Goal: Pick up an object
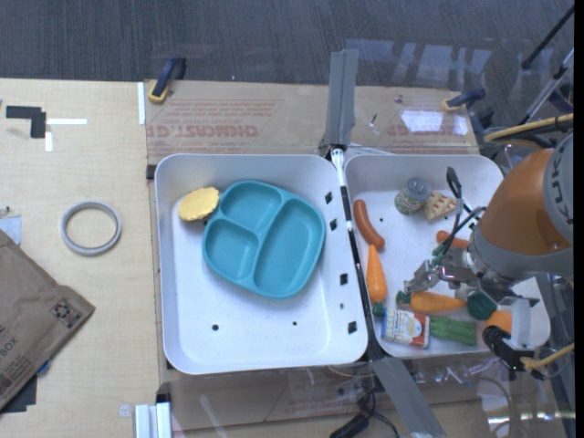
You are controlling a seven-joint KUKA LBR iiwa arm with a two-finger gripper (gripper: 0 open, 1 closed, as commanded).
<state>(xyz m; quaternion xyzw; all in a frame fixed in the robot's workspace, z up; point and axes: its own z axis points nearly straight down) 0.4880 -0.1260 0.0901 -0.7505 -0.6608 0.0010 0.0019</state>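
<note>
The gripper hung low in the right bin, just above an orange carrot lying on the bin floor. Whether its fingers were spread or clenched, I could not tell. Nothing looked lifted; the pick remained undone.

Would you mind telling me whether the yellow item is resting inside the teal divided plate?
No, the yellow item lies on the left bin's floor, against the outer left rim of the teal divided plate.
</note>
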